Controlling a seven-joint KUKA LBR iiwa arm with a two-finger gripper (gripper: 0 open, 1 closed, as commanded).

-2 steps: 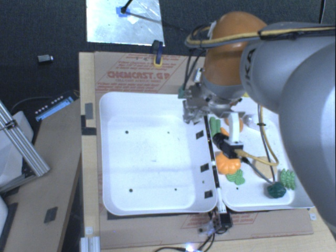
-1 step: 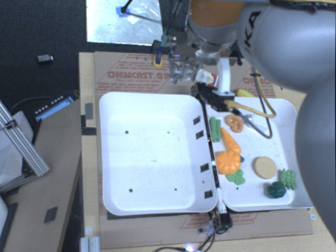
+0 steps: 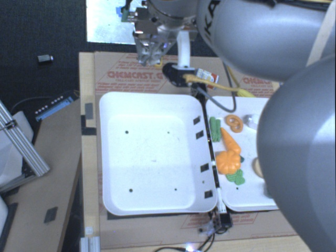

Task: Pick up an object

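So the big grey arm (image 3: 273,30) swoops in from the right and takes up most of the upper right of the shot, and its hand (image 3: 149,54) hangs up near the top, over the cardboard sheet (image 3: 126,73) just behind the back rim of the left bin (image 3: 152,156), not over either bin. Honestly I can't tell what the hand is doing, it's a blurry metallic lump from this angle, and I don't see anything sitting in it. The stuff to pick from is all in the right bin (image 3: 247,201): an orange toy carrot (image 3: 229,156) with a bit of green leaf at its near end lies close to the divider between the bins, a green strip (image 3: 215,128) sits just beside it toward the divider, and a small pretzel-looking piece (image 3: 234,123) is just behind the carrot. A pale roundish thing (image 3: 257,167) peeks out right at the edge of the arm, too hidden to name. Off to the far left on the surface, there's an aluminium rail (image 3: 21,146).
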